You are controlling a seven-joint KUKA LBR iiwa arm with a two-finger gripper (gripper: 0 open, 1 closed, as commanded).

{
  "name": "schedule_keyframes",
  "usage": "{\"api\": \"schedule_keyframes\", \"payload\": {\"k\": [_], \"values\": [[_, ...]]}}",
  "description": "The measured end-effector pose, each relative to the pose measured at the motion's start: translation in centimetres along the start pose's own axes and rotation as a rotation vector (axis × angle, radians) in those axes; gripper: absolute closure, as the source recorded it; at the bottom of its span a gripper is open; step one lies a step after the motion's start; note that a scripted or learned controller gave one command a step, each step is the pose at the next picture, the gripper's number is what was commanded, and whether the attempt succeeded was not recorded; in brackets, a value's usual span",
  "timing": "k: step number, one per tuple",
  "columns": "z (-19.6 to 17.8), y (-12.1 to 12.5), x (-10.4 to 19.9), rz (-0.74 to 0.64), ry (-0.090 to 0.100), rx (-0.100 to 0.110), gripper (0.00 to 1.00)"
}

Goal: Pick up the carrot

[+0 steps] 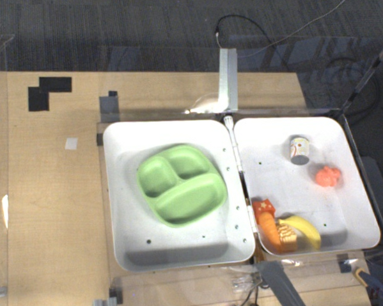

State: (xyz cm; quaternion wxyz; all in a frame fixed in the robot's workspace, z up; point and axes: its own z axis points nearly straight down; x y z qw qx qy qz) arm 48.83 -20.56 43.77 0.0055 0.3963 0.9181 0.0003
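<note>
The orange carrot (pixel 270 229) lies near the front left corner of the right bin (pixel 344 141), pointing toward the front edge. A red and white item (pixel 264 207) sits just behind it. A yellow banana (pixel 304 229) and a small yellow-brown item (pixel 287 234) press against the carrot's right side.
The left bin (pixel 124 146) holds a green divided plate (pixel 181 184). In the right bin a small white can (pixel 299 150) stands near the back and a pink-orange lump (pixel 328 176) lies to the right. A metal post (pixel 228 77) rises behind the bins.
</note>
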Motion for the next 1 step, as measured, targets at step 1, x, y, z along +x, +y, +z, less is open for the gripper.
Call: {"api": "schedule_keyframes", "payload": {"k": [1], "values": [[5.79, 2.34, 2.51, -0.069, 0.002, 0.0, 1.0]]}}
